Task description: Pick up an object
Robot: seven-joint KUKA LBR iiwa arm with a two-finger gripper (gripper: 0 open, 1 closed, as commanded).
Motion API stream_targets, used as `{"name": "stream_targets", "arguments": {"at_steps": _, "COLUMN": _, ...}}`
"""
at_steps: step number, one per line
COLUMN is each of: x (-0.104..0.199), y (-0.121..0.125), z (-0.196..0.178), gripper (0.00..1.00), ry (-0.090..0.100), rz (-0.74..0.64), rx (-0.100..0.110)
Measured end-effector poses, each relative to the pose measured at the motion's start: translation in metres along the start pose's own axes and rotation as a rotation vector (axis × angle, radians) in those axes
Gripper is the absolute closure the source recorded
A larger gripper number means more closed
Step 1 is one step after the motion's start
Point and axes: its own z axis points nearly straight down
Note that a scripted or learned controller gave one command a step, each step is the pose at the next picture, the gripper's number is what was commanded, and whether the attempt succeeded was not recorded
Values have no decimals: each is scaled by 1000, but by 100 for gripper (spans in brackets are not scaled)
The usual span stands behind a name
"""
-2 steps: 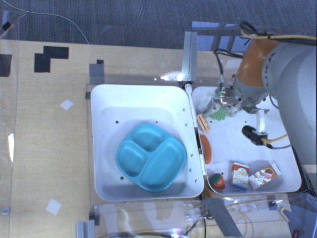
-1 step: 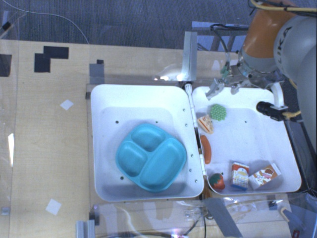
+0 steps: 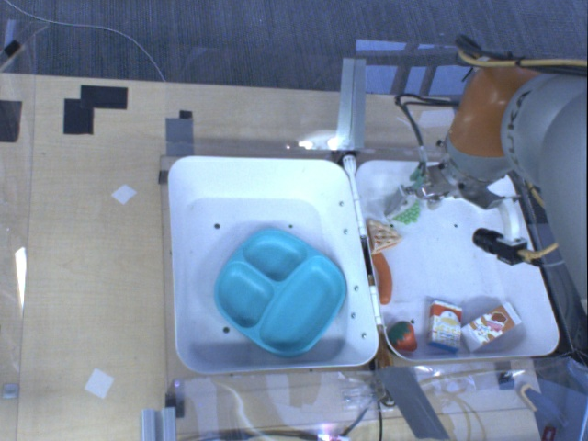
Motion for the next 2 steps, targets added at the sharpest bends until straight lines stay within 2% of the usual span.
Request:
{"name": "stream_targets", "arguments": {"at_steps": 1, "x": -4, "y": 12, "z": 13, "gripper": 0, "ry": -2, "rz": -52, "rx": -4}}
{"name": "stream_targets", "arguments": {"at_steps": 2, "x": -4, "y": 15, "z": 0, "gripper": 100, "ry": -4, "rz": -54, "rx": -11}}
